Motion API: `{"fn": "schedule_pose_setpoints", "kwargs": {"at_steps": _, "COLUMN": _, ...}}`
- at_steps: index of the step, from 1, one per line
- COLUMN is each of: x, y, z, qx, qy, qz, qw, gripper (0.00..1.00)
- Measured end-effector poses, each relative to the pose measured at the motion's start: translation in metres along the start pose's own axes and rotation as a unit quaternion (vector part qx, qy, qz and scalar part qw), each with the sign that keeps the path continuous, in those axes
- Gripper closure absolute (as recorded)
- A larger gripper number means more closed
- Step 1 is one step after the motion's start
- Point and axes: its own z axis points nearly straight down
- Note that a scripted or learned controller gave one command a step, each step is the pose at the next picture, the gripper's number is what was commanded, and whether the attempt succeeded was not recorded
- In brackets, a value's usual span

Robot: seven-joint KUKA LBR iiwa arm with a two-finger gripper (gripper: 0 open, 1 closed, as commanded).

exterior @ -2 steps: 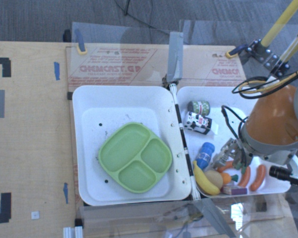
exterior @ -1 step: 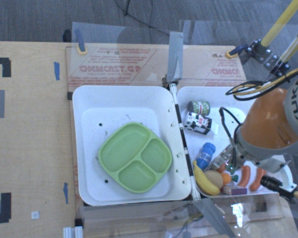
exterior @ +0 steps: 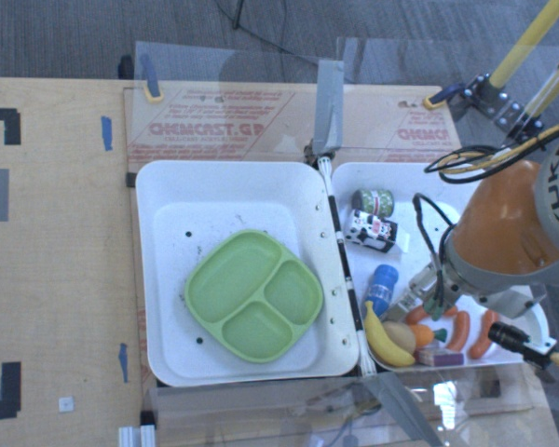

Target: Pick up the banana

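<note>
So the banana (exterior: 384,341) sits in the right bin's (exterior: 405,182) near left corner, by the blue bottle (exterior: 382,287). The gripper (exterior: 432,298) hovers just right; can't tell its grip state.

From my feed I see grey carpeted floor (exterior: 65,17) along the top, with a dark cable (exterior: 238,7) trailing across it. Below that runs the pale wooden tabletop (exterior: 51,250), marked with black tape corners (exterior: 5,127) and short strips of blue tape (exterior: 106,132). A sheet of brown cardboard with red printing (exterior: 219,119) lies under clear plastic panels, joined by grey tape (exterior: 329,105). Light is even and soft, without hard shadows.
</note>
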Motion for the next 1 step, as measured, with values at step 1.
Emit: {"fn": "schedule_pose_setpoints", "kwargs": {"at_steps": 1, "x": 0.0021, "y": -0.0018, "z": -0.0071, "qx": 0.003, "qy": 0.005, "qz": 0.000, "qw": 1.0000, "gripper": 1.00}}
